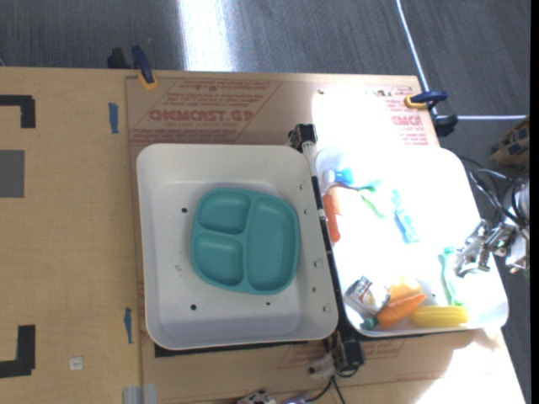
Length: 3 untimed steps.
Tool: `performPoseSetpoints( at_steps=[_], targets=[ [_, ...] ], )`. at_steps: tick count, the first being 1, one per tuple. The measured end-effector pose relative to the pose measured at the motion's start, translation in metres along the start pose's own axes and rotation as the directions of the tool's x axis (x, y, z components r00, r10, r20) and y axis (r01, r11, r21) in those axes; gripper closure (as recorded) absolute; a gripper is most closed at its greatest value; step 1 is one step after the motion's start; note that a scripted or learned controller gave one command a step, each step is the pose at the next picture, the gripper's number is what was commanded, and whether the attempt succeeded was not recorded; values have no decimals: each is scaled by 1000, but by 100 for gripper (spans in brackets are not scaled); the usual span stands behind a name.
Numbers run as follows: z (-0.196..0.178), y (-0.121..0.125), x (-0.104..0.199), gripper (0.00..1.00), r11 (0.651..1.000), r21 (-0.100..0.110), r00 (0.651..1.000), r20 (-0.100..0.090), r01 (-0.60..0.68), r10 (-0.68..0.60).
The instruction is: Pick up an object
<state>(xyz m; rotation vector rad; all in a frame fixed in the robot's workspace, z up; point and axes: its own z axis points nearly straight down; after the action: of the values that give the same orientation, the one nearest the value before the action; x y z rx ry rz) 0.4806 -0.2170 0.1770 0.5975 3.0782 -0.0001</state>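
- Two white bins sit side by side on my bench: the left bin (pixel 160 225) carries a teal divided plate (pixel 246 240), and the right bin (pixel 455 192) is washed out by strong light.
- From my feed, the gripper (pixel 477 255) sits at the right bin's right rim, low and just over the edge, with cables and metal parts trailing off to the right.
- I cannot tell how the claw stands; glare and clutter blur it, and I see nothing clearly in its grasp.
- Candidate objects lie in the right bin: a yellow piece (pixel 440 315) and an orange carrot-like piece (pixel 399 307) touch each other along the near wall, with a small packet (pixel 364 293) just to their left.
- An orange item (pixel 331 213) lies against the bin's left wall, near a blue-and-white item (pixel 340 176) in the far left corner.
- A teal strip (pixel 404 223) rests mid-bin, well apart from the gripper; a green strip (pixel 447 278) lies just beside it.
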Motion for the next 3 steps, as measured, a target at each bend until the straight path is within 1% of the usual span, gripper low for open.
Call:
performPoseSetpoints(
  at_steps=[1,2,3],
  targets=[
    [91,12,-46,100,936,-1,936,-1,353,-353],
    [20,12,-48,100,754,-1,754,1,657,-657],
    [6,16,-55,100,308,-2,308,2,951,-951]
  ],
)
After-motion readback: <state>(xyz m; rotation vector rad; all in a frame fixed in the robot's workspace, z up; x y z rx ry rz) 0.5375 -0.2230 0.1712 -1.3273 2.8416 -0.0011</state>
